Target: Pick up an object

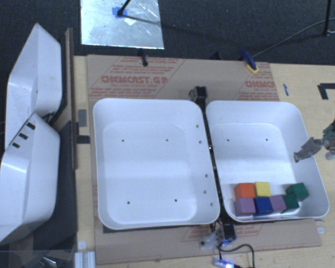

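Nearest you, along the front wall of the right bin [301, 121], sits a tight cluster of small blocks. The front row runs from a purple block [244, 206] through a blue block [263, 205] and a paler purple block [277, 203] to a dark green block [291, 201], each touching its neighbour. Just behind them you see an orange block [245, 190] beside a yellow block [262, 188], and a second green block [297, 191] tilted near the bin's right wall. The blocks fill only that front strip of the bin; the rest of its white floor lies bare.

The left bin [151, 161] sits just beside the right one, their inner rims touching, both resting on a sheet of printed cardboard [134, 78] laid on the worktop [301, 77].

Farther back, at the right bin's right rim, you find the gripper [307, 149], well apart from the blocks and with nothing in it. Whether it is spread or pressed together, you cannot tell at this size.

Beyond the worktop, a shiny metal plate [121, 14] lies on the dark floor.
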Available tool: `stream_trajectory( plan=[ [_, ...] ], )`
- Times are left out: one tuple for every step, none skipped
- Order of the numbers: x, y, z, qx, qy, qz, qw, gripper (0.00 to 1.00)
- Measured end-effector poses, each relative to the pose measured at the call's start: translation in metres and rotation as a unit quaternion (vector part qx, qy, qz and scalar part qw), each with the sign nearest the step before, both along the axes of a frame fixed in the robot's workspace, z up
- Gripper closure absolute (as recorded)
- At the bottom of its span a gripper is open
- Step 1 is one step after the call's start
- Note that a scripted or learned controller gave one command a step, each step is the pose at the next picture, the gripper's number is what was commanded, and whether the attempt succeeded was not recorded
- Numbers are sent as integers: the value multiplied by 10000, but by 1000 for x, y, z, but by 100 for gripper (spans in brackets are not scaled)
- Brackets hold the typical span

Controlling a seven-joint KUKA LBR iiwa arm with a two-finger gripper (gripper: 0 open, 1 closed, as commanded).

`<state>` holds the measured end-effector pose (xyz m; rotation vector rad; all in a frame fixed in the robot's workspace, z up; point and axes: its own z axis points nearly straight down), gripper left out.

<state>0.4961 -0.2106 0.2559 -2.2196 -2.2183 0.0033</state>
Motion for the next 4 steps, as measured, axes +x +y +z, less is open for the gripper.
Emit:
stream_trajectory(
  plan=[
    [1,0,2,-6,-23,5,10000,0],
    [0,10,-46,0,-6,7,10000,0],
    [1,8,-108,2,2,3,10000,0],
    [8,14,-164,2,-1,6,10000,0]
  ],
)
